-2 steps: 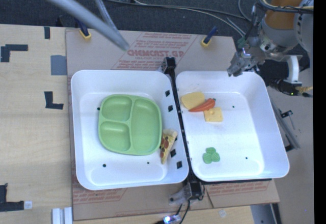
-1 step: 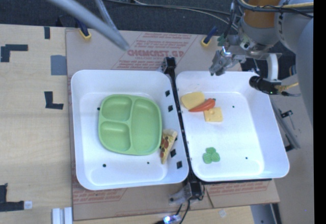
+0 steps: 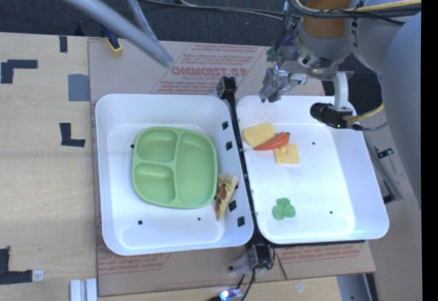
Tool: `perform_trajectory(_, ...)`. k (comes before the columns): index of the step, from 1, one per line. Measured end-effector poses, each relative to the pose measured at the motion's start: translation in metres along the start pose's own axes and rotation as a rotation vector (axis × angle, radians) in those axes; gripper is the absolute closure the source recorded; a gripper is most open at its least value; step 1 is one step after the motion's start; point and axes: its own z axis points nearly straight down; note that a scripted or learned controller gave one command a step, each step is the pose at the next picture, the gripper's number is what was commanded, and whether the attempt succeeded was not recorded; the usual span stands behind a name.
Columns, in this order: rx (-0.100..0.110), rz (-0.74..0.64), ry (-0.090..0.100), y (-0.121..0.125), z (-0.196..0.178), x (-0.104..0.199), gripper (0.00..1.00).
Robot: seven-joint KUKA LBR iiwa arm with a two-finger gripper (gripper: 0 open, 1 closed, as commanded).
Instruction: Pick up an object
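Over the back edge of the right bin (image 3: pixel 356 176), the gripper (image 3: pixel 272 91) hung down from the big grey arm (image 3: pixel 383 12) w/ the orange band. I couldn't tell if it was open or shut, it was too small & dark to see. Nothing showed in it, so it looked like it had no hold on any toy.

Just below the gripper, toward the front of the bin, lay the yellow piece (image 3: pixel 259 134). It was the closest toy. An orange carrot (image 3: pixel 272 142) lay touching it, w/ its long side running left to right & tipped up a bit at the right end. A yellow cheese square (image 3: pixel 287 154) sat just beside the carrot. A little green toy (image 3: pixel 283 210) lay well apart, near the front of the bin.

So the next move would prob. be a short drop down & forward onto the yellow piece or the carrot. The 3 toys were bunched up, so a grab could bump the wrong one.

Next door, the left bin (image 3: pixel 109 224) held a green tray (image 3: pixel 174 166), w/ a pizza slice (image 3: pixel 224 195) just beside its right edge.
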Motion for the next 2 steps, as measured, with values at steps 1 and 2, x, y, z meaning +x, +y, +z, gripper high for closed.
perform_trajectory(1,0.001,0.001,-0.001,-0.008,-0.004,0.057,1.00)
perform_trajectory(2,0.001,0.000,0.000,-0.017,-0.005,0.114,1.00)
